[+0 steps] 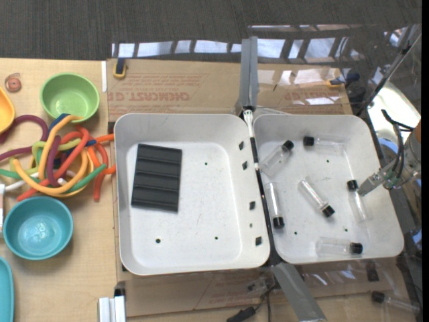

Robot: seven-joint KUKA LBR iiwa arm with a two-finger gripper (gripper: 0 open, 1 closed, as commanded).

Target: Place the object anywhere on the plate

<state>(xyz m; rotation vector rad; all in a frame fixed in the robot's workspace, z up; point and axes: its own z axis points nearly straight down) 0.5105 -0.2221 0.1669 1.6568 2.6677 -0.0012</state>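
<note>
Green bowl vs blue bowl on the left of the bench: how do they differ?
The green bowl is light green; the blue bowl is turquoise. The green bowl sits toward the far edge, above the tangle of coloured cords; the blue bowl sits nearer the camera, below it. The blue bowl looks a little wider. Both stand upright, open side up, outside the white bins.

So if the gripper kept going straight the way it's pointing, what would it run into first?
Probably the clear vial with a black cap just past the gripper near the right bin's right wall, though height above it is unclear.
</note>
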